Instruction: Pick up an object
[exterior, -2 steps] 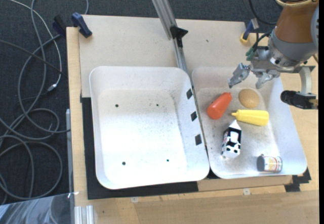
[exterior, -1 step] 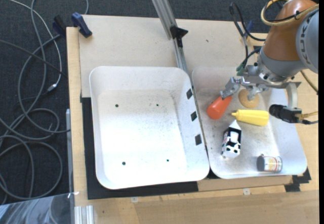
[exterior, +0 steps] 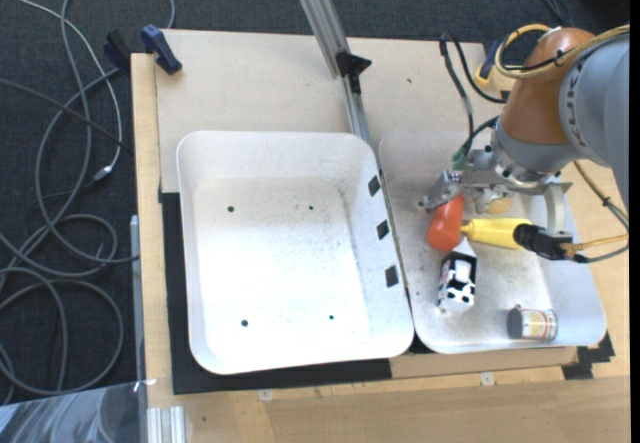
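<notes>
Writing cannot be read on anything here. The can [exterior: 531,323], lying on its side in the lower right corner of the right bin [exterior: 500,303], wears a brownish-gold band with a pale cap at its left end, but any print on it is too small to make out. The box [exterior: 458,284] left of the can has black-and-white cow patches and no legible letters or brand.

The orange thing [exterior: 446,228] lies in the upper middle of the right bin, near that bin's left wall. Its long axis runs almost up and down the frame, leaning slightly: the narrow end points up and a little right, the rounder, wider end down and left. The narrow end meets the gripper [exterior: 455,199], which hangs directly above it at the tip of the arm [exterior: 600,96] coming in from the right edge. Whether the gripper is spread or closed, and whether it pinches the orange thing, I cannot tell.

A yellow stick [exterior: 497,231] lies crosswise just right of the orange thing, its left end close to it. The box sits just below both, standing nearly upright in the frame.

The left bin [exterior: 280,261] fills the middle of the frame, its floor speckled with dark dots.
</notes>
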Robot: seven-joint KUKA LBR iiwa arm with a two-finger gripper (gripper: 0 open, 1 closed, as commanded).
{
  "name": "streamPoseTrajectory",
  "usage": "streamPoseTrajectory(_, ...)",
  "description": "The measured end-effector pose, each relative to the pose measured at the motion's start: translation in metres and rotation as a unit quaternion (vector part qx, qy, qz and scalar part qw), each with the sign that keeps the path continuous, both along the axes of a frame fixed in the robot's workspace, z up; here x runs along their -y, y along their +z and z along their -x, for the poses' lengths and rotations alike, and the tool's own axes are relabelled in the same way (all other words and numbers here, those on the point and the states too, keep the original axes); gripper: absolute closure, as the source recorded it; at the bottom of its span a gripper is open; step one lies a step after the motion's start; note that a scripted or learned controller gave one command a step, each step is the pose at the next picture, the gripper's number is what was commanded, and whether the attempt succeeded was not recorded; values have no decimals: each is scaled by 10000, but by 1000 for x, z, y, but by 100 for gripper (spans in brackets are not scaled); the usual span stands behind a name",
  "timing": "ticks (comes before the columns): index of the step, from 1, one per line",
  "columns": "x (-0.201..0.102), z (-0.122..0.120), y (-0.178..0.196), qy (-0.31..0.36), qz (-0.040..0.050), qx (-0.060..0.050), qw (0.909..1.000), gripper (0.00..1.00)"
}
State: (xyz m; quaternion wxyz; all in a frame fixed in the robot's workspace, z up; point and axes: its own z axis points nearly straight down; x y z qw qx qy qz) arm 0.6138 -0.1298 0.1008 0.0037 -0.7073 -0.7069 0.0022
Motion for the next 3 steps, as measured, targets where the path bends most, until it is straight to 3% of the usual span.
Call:
streamPoseTrajectory(1,1,-5,19,0,15,86,10000,100)
streamPoseTrajectory(3,5,-14,110,13,19,79,10000,100)
